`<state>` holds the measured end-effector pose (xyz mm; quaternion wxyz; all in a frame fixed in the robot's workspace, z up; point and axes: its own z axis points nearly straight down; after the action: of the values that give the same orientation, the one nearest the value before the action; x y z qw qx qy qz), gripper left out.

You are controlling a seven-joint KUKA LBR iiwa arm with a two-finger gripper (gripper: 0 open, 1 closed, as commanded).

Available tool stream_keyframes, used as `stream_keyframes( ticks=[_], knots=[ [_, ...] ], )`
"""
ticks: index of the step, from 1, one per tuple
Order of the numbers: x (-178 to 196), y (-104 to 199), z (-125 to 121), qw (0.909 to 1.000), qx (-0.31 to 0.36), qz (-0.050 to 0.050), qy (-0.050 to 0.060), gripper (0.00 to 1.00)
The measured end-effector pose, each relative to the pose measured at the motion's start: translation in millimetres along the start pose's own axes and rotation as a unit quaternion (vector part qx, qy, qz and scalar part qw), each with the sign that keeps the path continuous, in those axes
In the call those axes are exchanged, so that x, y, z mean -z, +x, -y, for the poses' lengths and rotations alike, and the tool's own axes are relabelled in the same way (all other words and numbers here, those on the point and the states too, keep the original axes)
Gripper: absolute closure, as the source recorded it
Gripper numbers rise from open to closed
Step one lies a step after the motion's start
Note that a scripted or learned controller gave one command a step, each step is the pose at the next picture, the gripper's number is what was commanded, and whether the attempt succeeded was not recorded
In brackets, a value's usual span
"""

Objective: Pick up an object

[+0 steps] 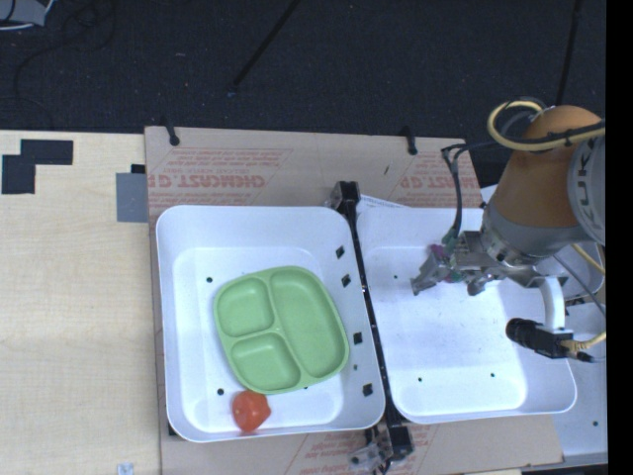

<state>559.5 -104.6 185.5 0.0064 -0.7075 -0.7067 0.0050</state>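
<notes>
- Camera view, looking down at a slant: two shallow white bins side by side on a cardboard sheet with reversed red print; sheet lies on a pale wooden bench; dark floor with cables beyond the far edge.
- Left bin: holds a light green divided plate, three compartments, lying flat and turned at an angle, roughly in the middle of the bin floor.
- Left bin, near edge: small orange-red object, rounded and lumpy, just beside the plate's near-left corner; whether it touches the plate cannot be told.
- Right bin: white floor with a few small dark dots.
- Black clips and a dark bar run along the join between the two bins.
- Arm reaches in from the right, orange band above the wrist, over the far right part of the right bin.
- Gripper sits low over the far part of the right bin floor, pointing left; cannot tell how the pincer stands; nothing seen in it.
</notes>
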Motion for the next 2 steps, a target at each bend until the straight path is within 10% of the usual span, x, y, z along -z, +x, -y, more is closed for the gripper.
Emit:
stream_keyframes(
  ticks=[2],
  knots=[
    [-53.7,6.7,2.8,1.0000,0.001,0.000,-0.003,0.00]
  ],
)
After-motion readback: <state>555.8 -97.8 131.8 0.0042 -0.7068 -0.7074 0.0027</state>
